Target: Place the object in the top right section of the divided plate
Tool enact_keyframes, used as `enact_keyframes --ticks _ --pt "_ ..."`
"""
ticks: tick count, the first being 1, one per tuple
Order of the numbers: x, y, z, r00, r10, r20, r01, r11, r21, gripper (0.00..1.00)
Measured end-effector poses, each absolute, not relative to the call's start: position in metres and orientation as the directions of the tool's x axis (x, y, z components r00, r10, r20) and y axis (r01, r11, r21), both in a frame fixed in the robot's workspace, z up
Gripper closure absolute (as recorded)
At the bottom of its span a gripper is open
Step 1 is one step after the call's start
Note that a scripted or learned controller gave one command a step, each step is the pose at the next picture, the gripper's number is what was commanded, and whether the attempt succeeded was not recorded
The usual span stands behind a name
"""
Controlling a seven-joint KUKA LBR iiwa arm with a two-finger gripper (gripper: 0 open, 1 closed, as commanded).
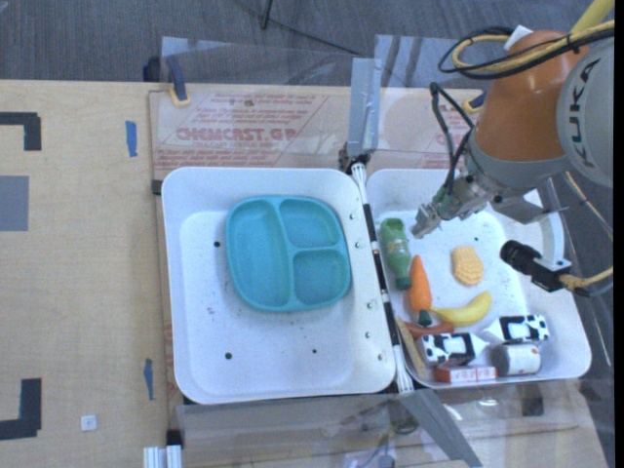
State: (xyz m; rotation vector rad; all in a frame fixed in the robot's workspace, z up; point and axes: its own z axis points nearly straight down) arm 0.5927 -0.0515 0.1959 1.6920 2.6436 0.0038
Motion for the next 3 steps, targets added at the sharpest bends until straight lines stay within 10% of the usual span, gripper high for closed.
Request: enact_keyframes --ticks 2,3 --pt "0.479 0.031 0.184 -0.568 0.823 0.002 0.823 0.568 -0.002 1.00" --pt "0.492 0.091 0.223 -0.726 0.687 -0.003 0.687 0.726 0.004 1.00"
